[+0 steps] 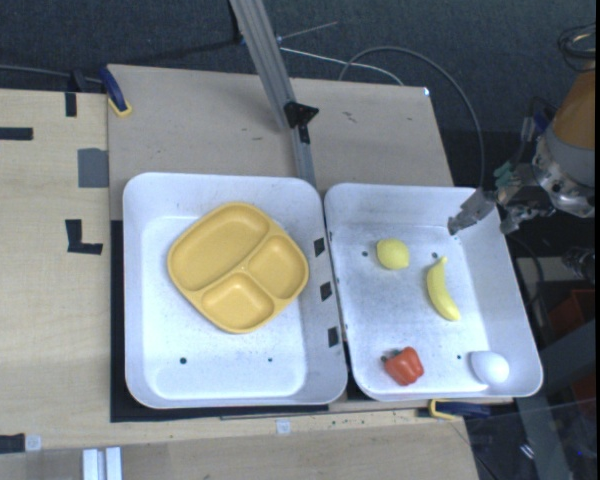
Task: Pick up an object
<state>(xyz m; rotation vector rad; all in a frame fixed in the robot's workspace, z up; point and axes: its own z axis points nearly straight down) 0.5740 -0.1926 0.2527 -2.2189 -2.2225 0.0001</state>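
Presently catalogued, largest item to smallest:

Left bin (145,298): shallow white tray; bears the divided plate and nothing that suits a two-finger pinch.

Right bin (500,268): shallow white tray just beside the left one; bears all four small items, well apart from one another.

Divided plate (238,266): yellow, three compartments, lying flat in the left bin. Judged stiff plastic, light but broad; only the rim offers a hold, so a poor candidate.

Gripper (477,211): at the upper right corner of the right bin, over its rim, on the grey wrist reaching in from the right. One dark finger tip is distinguishable; the spacing of the fingers cannot be told. Nothing is seen between them, and the tip touches no item.

Banana (441,289): yellow, curved, lying lengthwise in the middle right of the right bin, nearest the gripper. Judged a light, stiff toy with a smooth skin; take it across the narrow middle, jaws square to its length.

Lemon (392,254): yellow, rounded, upper middle of the right bin. Judged light, apt to roll; take it across the widest part.

Red pepper (404,365): lower middle. Judged light, lumpy; take it across the body.

White egg-shaped item (490,367): lower right corner, close to the wall. Judged smooth, slippery, cramped for fingers.
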